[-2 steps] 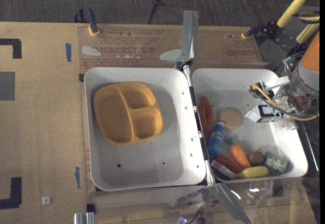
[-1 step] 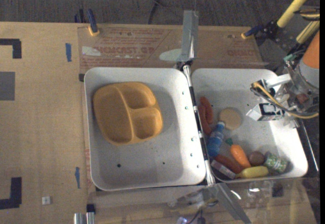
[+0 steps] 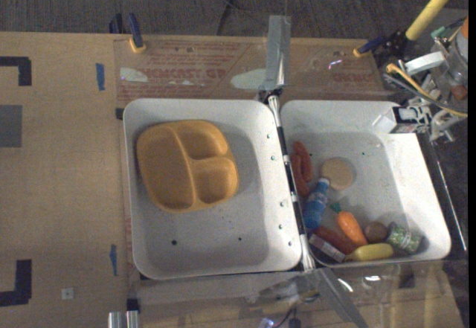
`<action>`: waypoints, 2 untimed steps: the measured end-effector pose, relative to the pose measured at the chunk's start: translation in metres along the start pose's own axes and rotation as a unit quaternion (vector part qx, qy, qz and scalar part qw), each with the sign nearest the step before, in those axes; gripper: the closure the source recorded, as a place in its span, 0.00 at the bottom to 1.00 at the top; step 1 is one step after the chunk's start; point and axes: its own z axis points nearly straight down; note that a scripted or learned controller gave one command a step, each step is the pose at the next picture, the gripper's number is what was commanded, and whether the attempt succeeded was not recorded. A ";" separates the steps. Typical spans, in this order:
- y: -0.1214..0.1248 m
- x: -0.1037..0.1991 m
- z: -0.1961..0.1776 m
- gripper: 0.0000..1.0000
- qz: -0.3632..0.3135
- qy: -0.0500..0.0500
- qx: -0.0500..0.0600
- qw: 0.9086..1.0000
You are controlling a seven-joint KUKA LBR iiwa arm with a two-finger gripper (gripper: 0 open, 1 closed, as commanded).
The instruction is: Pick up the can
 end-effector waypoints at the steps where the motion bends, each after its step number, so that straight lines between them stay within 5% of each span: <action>1: -0.006 -0.018 -0.091 1.00 -0.154 0.000 -0.001 0.988; 2: -0.008 -0.026 -0.133 1.00 -0.263 0.000 -0.002 0.965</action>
